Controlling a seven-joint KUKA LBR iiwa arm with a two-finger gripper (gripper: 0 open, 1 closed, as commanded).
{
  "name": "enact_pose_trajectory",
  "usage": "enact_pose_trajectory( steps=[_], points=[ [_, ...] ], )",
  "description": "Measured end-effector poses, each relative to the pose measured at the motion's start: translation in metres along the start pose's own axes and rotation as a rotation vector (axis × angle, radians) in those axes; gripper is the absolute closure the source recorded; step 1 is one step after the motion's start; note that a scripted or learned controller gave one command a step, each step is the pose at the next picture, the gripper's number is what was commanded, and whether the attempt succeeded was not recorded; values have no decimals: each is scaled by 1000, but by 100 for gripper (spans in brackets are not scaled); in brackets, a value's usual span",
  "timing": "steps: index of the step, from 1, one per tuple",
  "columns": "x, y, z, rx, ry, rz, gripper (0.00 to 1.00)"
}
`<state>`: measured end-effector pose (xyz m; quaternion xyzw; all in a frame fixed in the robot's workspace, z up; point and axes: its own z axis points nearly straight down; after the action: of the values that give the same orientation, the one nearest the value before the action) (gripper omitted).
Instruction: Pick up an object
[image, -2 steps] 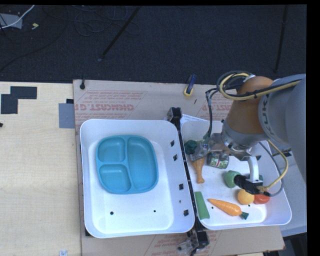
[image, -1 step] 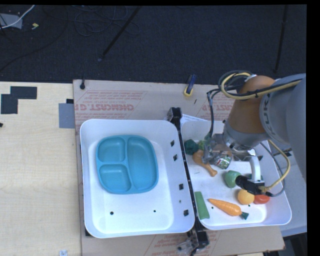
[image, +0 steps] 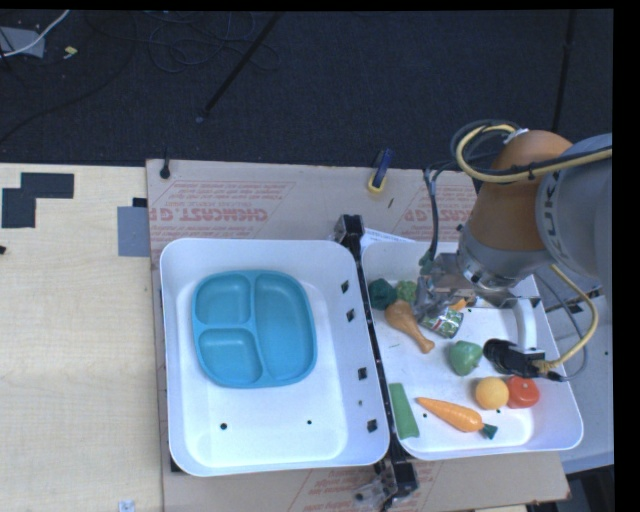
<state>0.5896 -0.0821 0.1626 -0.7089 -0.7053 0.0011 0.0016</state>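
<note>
Toys lie scattered in the right bin (image: 556, 428), and the claw (image: 437, 298) hangs low over its far left part, carried in from the right by the grey arm (image: 585, 215). From this slant I cannot tell whether the claw is spread or pressed together.

Right under it, on the near side, sits a small green-and-white packet (image: 443, 321); whether the two touch is unclear. Just left of the claw, a dark green toy (image: 381, 293) and a pale green toy (image: 405, 290) sit side by side near the bin's left wall. A tan drumstick (image: 410, 326) lies slantwise below them, its thick end close to the packet. A green pepper (image: 464, 357) rests nearer the middle of the bin. Toward the near edge, an orange ball (image: 491, 392) touches a red toy (image: 523, 392), with a carrot (image: 452, 414) lying just in front of the ball. A green bar (image: 404, 411) lies along the left wall.

The left bin (image: 200, 432) holds a blue divided plate (image: 255, 328). Both bins sit on the table (image: 70, 380).
</note>
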Motion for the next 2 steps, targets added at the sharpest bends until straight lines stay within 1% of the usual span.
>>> enact_pose_trajectory(
  steps=[1, 2],
  points=[
    [2, 1, -40, -1, 0, -7, 100],
    [1, 2, -64, 0, 0, -7, 100]
  ],
)
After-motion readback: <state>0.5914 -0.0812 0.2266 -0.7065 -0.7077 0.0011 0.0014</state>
